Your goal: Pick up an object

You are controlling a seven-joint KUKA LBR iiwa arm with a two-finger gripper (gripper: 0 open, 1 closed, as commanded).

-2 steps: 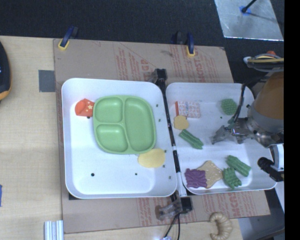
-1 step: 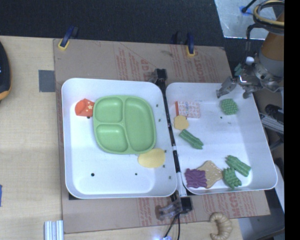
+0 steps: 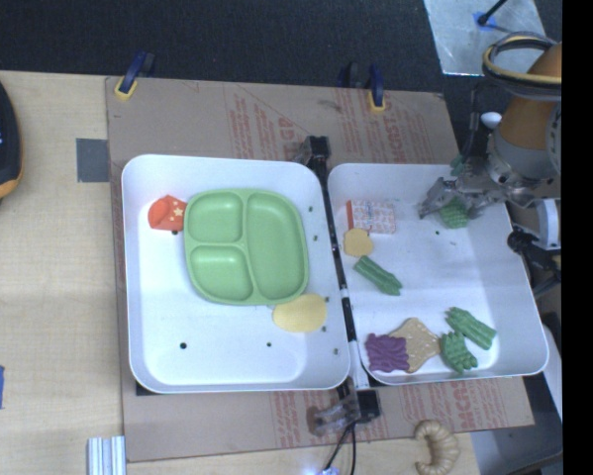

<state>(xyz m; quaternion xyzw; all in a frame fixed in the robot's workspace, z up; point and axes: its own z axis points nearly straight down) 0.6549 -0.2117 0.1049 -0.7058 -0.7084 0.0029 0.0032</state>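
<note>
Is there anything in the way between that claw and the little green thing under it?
Nothing visible. The gripper sits right over the green object at the far side of the right bin; the other toys lie nearer the camera, well apart.

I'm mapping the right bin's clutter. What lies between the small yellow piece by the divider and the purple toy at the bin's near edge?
A green pod-shaped toy lies between the yellow piece and the purple toy, seen in the camera view.

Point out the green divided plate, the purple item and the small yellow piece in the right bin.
green divided plate [image 3: 247,245], camera view, the middle divider.
purple item [image 3: 385,351], camera view, its centre.
small yellow piece [image 3: 357,242], camera view, its centre.
</note>
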